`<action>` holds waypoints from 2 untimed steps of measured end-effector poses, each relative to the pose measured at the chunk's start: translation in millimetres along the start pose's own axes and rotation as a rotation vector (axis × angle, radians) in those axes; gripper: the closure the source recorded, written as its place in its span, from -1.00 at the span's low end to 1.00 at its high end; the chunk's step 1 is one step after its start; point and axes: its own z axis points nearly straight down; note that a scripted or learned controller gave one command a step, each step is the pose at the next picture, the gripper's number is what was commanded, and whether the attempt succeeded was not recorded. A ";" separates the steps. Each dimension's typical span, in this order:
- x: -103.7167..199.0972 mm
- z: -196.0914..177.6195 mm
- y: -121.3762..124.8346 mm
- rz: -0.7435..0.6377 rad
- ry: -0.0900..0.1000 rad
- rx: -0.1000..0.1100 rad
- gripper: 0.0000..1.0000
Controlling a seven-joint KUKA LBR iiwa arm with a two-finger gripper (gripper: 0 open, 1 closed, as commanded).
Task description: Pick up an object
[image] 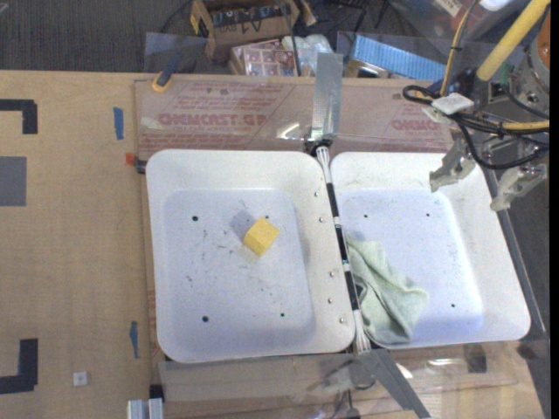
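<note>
A small yellow block (260,236) lies near the middle of the left bin (175,182). A crumpled pale green cloth (384,291) rests against the near left wall of the right bin (489,321). My gripper (476,186) hangs over the far right corner of the right bin, well away from both the cloth and the block. Its two fingers (445,175) are spread wide apart, open, with nothing between them.
A metal divider strip (328,103) stands behind the seam between the bins, in front of a clear sheet. Cables and a yellow hose (515,29) trail from the arm at the upper right. Boxes and clutter sit beyond the bench's far edge.
</note>
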 end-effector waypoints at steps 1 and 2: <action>-44.6 3.4 4.8 -0.017 -0.001 0.000 -1.00; 56.8 -41.6 -25.3 -0.297 0.001 0.000 -1.00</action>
